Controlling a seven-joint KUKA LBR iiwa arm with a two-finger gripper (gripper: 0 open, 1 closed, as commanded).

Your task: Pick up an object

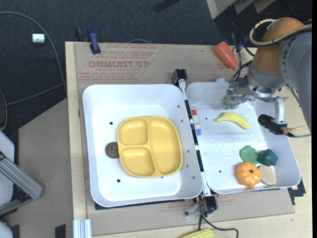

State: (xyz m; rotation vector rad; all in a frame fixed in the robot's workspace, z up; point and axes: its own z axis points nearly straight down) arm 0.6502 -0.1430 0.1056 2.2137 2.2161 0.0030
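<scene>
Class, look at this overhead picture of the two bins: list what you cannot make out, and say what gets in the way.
- Gripper in the camera view: whether it is open or shut; it is small and blurred against the white right bin.
- Brown round thing in the left bin: its right side lies under the yellow tray.
- Beige piece: partly behind the orange pumpkin.

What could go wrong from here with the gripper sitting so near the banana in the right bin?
The gripper hangs just above the banana and slightly off to one side, so a descent might clip its curved edge and push it away instead of closing on it. The banana also lies toward the upper part of the right bin, near the wall, leaving little room there. The orange pumpkin and green toys sit clustered in the lower corner, harder to single out.
</scene>
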